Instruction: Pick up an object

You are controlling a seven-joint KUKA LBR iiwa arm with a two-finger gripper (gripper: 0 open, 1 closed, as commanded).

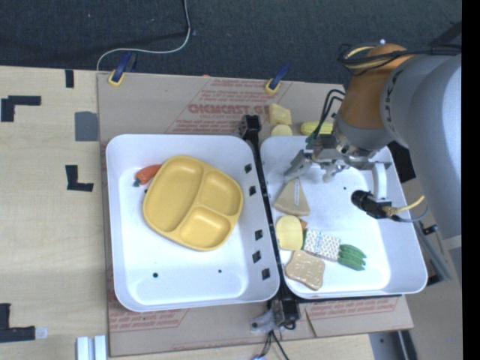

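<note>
My gripper point(311, 171) hangs over the back part of the right bin point(401, 265), open with nothing between its fingers. Just in front of it lies a tan wedge point(292, 199). Further forward in the same bin are a yellow round piece point(290, 232), a white speckled packet point(322, 244), a green pod point(351, 256) and a slice of toast point(305, 269). The grey arm with its orange band point(367, 100) reaches in from the right.
The left bin point(187, 287) holds a yellow divided plate point(193, 201) and a small orange piece point(148, 173) beside its back left. Several yellow pieces point(280, 115) lie on the cardboard behind the right bin. A black cable fitting point(367, 201) hangs over the right bin.
</note>
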